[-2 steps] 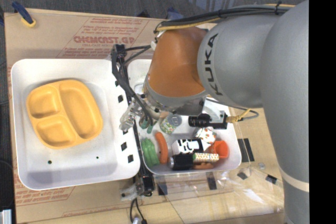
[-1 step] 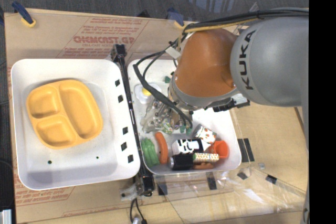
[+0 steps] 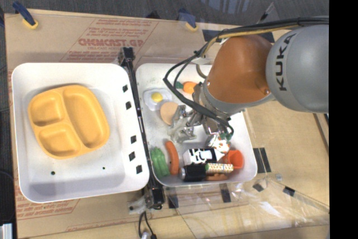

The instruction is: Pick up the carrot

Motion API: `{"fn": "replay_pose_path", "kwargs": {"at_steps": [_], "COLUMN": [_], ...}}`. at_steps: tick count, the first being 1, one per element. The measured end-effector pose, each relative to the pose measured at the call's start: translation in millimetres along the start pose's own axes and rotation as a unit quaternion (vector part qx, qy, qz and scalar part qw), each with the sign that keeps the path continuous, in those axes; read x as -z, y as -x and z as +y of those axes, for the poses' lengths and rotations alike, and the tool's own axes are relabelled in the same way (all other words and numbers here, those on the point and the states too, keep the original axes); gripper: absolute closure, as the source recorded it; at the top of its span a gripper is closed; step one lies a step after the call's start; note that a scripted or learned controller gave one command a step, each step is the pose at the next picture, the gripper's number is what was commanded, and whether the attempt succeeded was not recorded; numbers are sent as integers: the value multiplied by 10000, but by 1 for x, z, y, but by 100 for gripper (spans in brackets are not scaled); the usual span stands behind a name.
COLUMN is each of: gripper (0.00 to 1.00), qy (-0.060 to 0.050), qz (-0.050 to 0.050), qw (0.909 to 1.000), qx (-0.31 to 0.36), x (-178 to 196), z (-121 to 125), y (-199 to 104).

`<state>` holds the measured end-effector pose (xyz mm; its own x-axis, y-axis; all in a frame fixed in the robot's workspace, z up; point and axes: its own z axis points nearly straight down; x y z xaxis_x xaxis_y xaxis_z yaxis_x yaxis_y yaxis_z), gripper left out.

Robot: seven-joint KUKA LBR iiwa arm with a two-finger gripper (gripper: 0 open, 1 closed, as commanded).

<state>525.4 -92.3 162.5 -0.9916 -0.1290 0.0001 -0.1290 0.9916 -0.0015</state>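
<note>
Arm (image 3: 279,73) sits highest, over the right bin (image 3: 144,120), covering its right half. Gripper (image 3: 187,123) is seen at bin centre, fingers apart, nothing gripped. Carrot (image 3: 173,157) lies near the front wall, just beside a green item (image 3: 159,161), below the gripper. Front edge is crowded. Left bin (image 3: 67,184) is taken up by a yellow tray (image 3: 67,120).

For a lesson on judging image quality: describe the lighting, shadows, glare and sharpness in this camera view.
Camera view: even, soft overhead light; the yellow tray and left bin are sharp, with a faint shadow inside the bin's lower wall. The arm's orange band shows a mild sheen, no harsh glare. The gripper looks slightly soft, and small items near the carrot are too small to resolve crisply.
</note>
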Motion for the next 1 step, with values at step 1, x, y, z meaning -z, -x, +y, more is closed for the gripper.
{"fn": "replay_pose_path", "kwargs": {"at_steps": [1], "gripper": [100], "qy": [12], "qz": [2], "qw": [9813], "qx": [1923], "x": [-71], "z": [-40], "y": [20]}}
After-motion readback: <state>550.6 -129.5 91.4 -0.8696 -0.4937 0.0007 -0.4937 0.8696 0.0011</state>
